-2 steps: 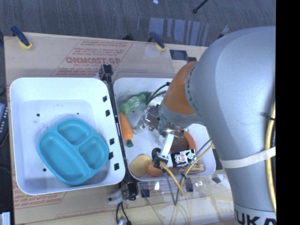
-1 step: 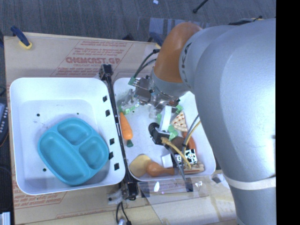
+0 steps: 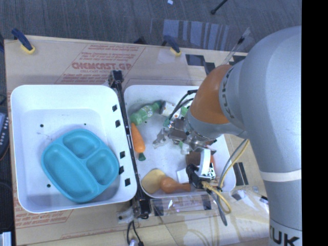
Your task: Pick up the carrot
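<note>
The carrot point(image 3: 137, 140) is seen lying free by the right bin's point(image 3: 154, 92) left wall. The gripper point(image 3: 177, 132) is largely masked by the wrist; its state cannot be told.

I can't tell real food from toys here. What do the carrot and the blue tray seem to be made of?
The carrot looks like a plastic toy: even orange, smooth, with a stiff green top. The blue tray seems moulded plastic, with a uniform colour, rounded compartments and a soft sheen. Both are guesses from looks alone.
</note>
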Robot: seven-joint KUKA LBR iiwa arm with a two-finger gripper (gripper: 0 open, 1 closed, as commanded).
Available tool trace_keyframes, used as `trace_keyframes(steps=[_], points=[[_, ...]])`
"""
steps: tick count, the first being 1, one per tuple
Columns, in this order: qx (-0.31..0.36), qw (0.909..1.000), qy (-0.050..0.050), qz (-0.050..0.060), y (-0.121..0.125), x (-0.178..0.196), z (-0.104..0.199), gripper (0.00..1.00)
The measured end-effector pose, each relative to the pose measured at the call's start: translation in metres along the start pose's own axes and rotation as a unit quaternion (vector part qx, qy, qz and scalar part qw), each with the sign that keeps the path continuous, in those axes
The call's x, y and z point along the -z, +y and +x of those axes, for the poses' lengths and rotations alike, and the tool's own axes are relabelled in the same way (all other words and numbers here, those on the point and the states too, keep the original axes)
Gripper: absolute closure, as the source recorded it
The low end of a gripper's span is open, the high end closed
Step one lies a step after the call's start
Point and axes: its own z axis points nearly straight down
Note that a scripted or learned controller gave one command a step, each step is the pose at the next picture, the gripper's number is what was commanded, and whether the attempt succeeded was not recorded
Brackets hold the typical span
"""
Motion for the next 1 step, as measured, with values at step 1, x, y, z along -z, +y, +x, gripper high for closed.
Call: trace_keyframes(steps=[1], points=[[-0.064,0.9979,0.004,-0.003,-0.016,-0.0288,0.0151,0.0]])
